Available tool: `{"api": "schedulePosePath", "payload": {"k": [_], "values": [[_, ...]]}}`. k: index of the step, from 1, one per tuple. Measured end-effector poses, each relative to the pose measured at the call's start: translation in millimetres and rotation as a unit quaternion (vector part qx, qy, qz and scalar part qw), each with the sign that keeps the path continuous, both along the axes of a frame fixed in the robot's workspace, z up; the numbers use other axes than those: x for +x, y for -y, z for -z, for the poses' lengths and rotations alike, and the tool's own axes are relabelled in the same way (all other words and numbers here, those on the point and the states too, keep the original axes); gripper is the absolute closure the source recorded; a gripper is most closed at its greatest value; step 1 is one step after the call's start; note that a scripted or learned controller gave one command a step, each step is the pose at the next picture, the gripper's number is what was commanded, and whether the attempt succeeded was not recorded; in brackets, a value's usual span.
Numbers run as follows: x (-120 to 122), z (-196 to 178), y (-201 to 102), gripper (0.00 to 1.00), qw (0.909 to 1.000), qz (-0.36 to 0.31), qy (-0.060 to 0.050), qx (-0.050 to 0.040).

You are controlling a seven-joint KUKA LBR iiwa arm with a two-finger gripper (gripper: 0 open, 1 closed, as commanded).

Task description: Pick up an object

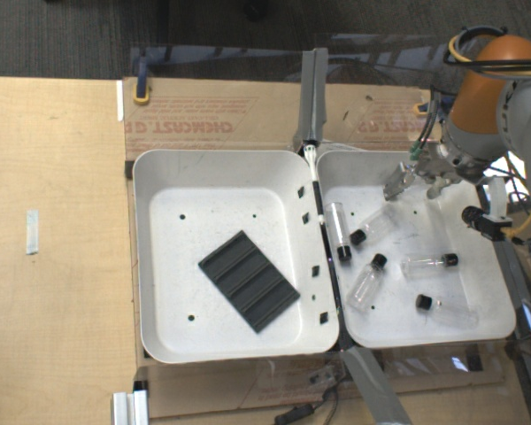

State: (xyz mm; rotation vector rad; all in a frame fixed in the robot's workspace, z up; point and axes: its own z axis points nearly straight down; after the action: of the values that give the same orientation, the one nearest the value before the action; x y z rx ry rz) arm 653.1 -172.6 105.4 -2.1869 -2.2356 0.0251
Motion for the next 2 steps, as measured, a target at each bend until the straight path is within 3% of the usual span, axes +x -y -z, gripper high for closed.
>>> {"api": "schedulePosePath", "payload": {"k": [1,2], "values": [[0.1,18.8,-48.3,0.0,1.0,-0.01,0.0,0.0018],[-0.6,9.9,-46.5,1.0,1.0,-0.009,-0.002,0.001]]}}
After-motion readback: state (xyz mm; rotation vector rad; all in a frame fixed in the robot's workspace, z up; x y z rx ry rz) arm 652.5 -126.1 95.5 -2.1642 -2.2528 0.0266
